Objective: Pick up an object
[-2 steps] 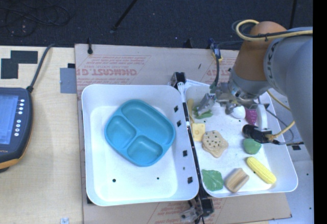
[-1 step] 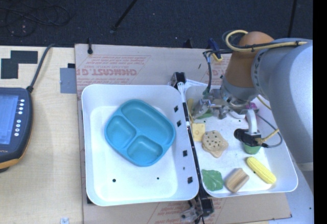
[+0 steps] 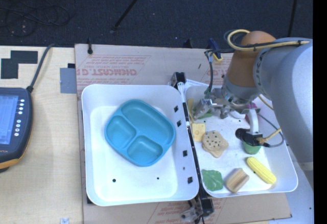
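Biscuit (image 3: 214, 143) lay flat in the right bin (image 3: 286, 179), near the jaws and toward the front edge from them; the jaws hung over the bin's rear left part, their opening impossible to tell.

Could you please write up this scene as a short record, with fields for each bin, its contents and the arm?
left bin: holds one blue divided plate with three compartments
right bin: holds several toy food pieces
right bin, near edge: green leaf piece, tan roll and yellow corn cob in a row
right bin, middle: pale yellow slab beside a tan holed cracker
gripper: low over the far end of the right bin
task status: no object seen lifted
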